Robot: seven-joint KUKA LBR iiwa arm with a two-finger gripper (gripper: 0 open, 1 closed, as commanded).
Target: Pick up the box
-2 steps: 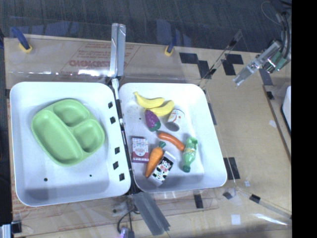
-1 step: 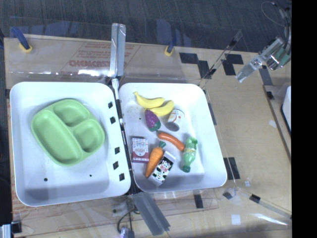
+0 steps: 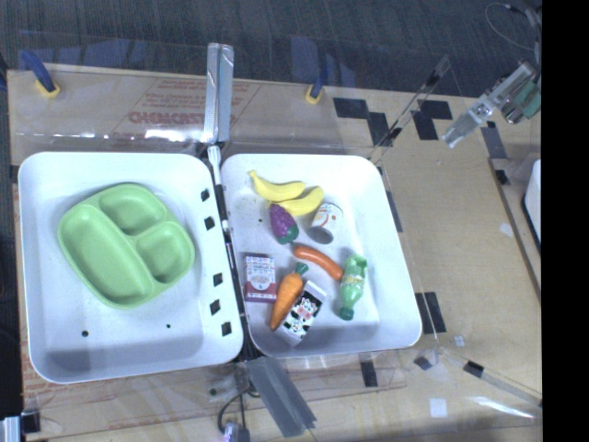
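Observation:
A small red and white box (image 3: pixel 260 277) lies flat in the right bin (image 3: pixel 391 247), close to its left wall. Beside it, an orange carrot (image 3: pixel 286 299) leans between the box and a black and white cow-patterned carton (image 3: pixel 302 314) near the bin's front edge. A grey and teal part that looks like my gripper (image 3: pixel 488 107) sits at the far upper right, over the bench, outside both bins and well away from the box. It is blurred and partly cut off.
The right bin also holds a banana (image 3: pixel 287 192), a purple eggplant (image 3: pixel 282 223), a small round jar (image 3: pixel 327 215), an orange sausage (image 3: pixel 318 261) and a green bottle (image 3: pixel 351 288). A green divided plate (image 3: pixel 124 242) lies in the left bin (image 3: pixel 55 339).

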